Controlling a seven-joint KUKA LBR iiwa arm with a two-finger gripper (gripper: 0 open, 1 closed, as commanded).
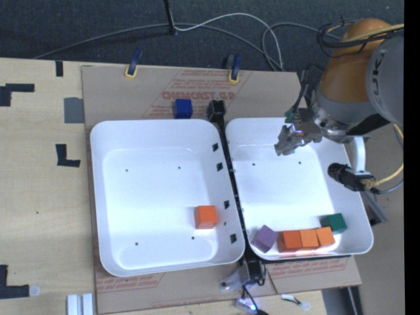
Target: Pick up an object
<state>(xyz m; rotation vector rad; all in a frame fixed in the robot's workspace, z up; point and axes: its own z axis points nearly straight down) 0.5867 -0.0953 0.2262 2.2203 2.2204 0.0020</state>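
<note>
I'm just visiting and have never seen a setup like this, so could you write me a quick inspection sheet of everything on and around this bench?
Surface: brown board carrying two shallow white bins, left bin and right bin, side by side.
Job's things: orange block alone in the left bin; along the right bin's near edge, purple block, two orange blocks, yellowish block, green block.
Clutter: blue block on the board behind the left bin.
Grippers: pincer over the right bin's far part, nothing seen between its fingers.
Cables: one black, one pale, on the dark floor behind.
Surroundings: two clamps on the board's far edge; black tape marks on the bench at left.
</note>
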